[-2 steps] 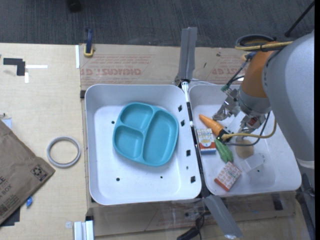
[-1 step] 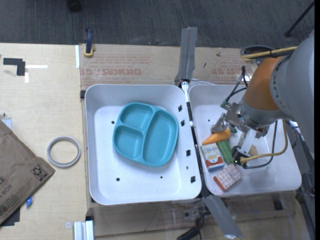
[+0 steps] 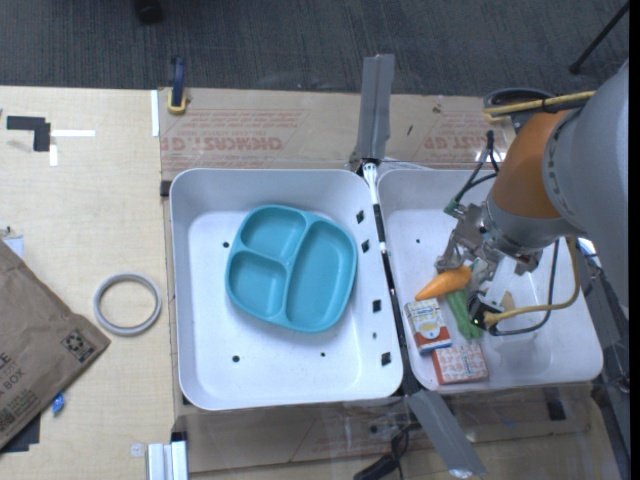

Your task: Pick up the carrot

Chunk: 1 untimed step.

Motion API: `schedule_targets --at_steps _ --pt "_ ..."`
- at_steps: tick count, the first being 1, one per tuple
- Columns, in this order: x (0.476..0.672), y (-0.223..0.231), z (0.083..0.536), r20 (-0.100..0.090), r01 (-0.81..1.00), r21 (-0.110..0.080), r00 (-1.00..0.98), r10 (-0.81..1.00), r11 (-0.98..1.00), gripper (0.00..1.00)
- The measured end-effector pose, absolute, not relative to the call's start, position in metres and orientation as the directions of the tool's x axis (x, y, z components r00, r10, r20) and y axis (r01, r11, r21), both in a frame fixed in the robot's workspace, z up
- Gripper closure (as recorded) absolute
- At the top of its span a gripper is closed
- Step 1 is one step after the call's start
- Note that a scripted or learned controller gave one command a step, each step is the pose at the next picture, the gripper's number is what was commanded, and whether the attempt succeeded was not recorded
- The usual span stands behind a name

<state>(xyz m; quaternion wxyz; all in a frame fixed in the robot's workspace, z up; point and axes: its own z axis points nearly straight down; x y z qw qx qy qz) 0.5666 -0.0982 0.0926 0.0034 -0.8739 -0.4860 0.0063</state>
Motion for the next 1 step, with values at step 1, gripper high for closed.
schedule_targets --at_steps 1 --pt "0.6268 -0.0451 0.1871 -0.005 0.912 -0.006 0.409 0.912 -0.409 1.0"
